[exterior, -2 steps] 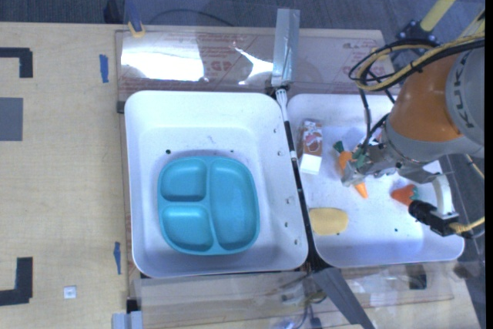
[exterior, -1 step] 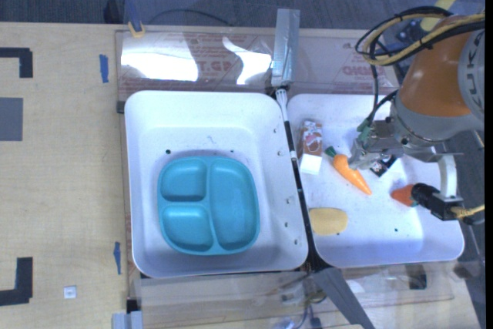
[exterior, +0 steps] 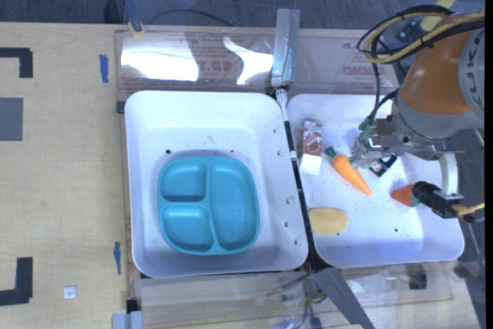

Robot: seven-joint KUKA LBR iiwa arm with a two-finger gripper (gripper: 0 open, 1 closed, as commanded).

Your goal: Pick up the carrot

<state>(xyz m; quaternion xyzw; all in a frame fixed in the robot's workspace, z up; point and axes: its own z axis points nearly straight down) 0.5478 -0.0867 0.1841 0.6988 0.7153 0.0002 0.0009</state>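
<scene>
The carrot [exterior: 350, 172] is orange with a green top and lies slantwise in the middle of the right bin [exterior: 431, 243]. My gripper [exterior: 372, 152] hangs just to the carrot's upper right, low over the bin floor, under the arm's orange band. The gripper's tip is close to the carrot's thicker end, but nothing tells me whether it touches.
The right bin also holds a brown-and-white packet [exterior: 311, 139], a white block [exterior: 310, 163], a yellow rounded piece [exterior: 328, 221] at the front left and a small red-orange item [exterior: 403, 195] at the right. A blue divided plate [exterior: 208, 204] sits in the left bin [exterior: 146, 127].
</scene>
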